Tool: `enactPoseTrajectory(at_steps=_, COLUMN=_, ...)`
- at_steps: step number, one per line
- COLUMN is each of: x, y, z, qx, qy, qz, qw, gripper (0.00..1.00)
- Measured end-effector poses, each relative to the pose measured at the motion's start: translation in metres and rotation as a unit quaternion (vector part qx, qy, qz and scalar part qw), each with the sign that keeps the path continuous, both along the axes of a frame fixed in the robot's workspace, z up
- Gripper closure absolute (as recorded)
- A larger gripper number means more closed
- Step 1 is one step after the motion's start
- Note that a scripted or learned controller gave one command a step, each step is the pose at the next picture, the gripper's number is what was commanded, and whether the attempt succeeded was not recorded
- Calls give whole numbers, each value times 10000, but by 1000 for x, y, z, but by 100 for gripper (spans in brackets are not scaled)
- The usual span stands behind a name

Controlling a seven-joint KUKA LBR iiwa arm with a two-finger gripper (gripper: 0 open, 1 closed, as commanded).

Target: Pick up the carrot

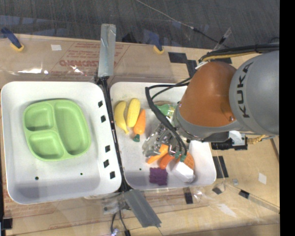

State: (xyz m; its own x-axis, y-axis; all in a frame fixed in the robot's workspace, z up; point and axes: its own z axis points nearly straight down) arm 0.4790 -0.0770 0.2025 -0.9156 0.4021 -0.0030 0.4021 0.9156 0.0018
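Two orange pieces crowd the gripper [162,149] at lower centre — confusion is risked. Finger state cannot be told. Carrot [140,123] is seen left of it, beside the corn [132,112].

Overhead slanted view of both bins [10,132]

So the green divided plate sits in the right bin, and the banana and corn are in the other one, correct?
Not quite. The camera view shows the green divided plate in the left bin. The banana and corn are indeed in the other one, the right bin, beside a carrot.
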Motion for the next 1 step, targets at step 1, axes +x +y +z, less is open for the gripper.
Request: enactPoseTrajectory(at_steps=1, x=2, y=1, z=10, qx=-1, qy=-12, qz=41, qw=10000, gripper=100)
